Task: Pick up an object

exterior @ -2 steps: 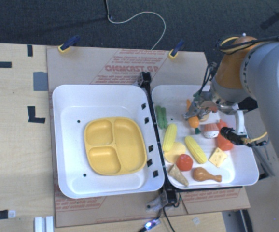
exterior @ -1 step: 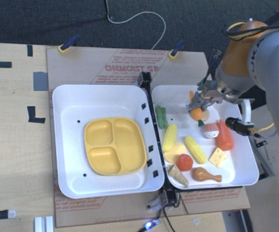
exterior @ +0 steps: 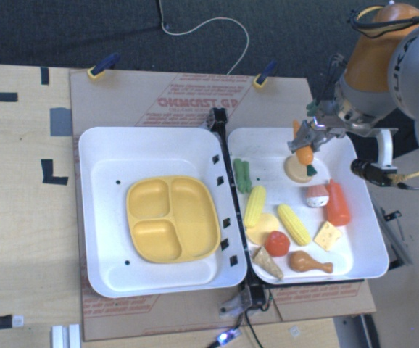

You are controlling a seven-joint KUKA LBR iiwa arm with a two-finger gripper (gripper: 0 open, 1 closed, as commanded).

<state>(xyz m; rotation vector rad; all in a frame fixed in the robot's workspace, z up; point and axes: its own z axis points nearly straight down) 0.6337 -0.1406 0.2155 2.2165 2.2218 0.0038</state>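
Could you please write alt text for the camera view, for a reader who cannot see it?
The gripper hangs over the right bin, with a small orange piece at its fingertips, above toy foods including two corn cobs. The left bin holds a yellow divided tray.

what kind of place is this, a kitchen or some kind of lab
Most likely a robotics lab bench, not a kitchen. A robot arm reaches over two white bins, the food in the right one looks like plastic toys, such as the corn cob, and blue clamps pin a cardboard sheet under the bins.
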